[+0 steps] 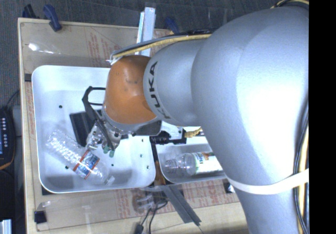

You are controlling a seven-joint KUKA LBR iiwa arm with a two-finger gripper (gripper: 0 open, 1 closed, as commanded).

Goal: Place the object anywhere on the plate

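While the grey arm [236, 96] reached across from the right, its claw [102, 142] hung low over the left bin [47, 78], and whether it was open or closed could not be told. Just below and left of the claw lay a crumpled clear plastic bottle [73, 157] with a red and blue label, flat on the bin floor. Well to the claw's right, a second clear bottle [186, 163] lay in the right bin [168, 178].
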